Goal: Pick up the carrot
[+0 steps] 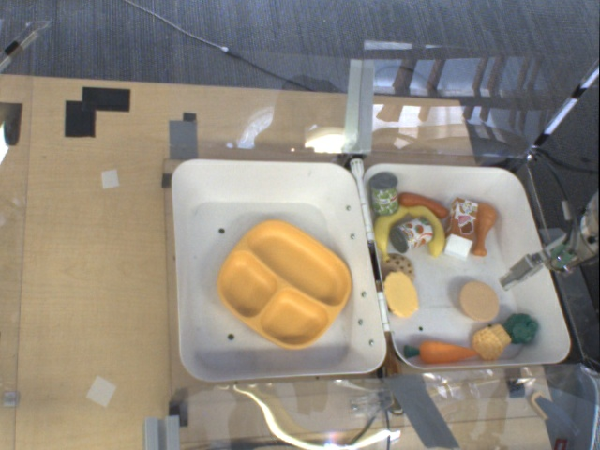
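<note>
Carrot (448,352) lies on its side at the lower edge of the right bin (547,251), toward the frame's lower right, looking like a light, stiff, smooth toy best pinched across its thicker middle, while the gripper (517,274) hovers apart, its state unclear.

Gripper (521,272) at right edge of camera view, slim tip angled down-left, arm mostly cropped.

A robotics lab: taped wooden bench (84,279) bearing white bins (187,345) of toy food.
</note>
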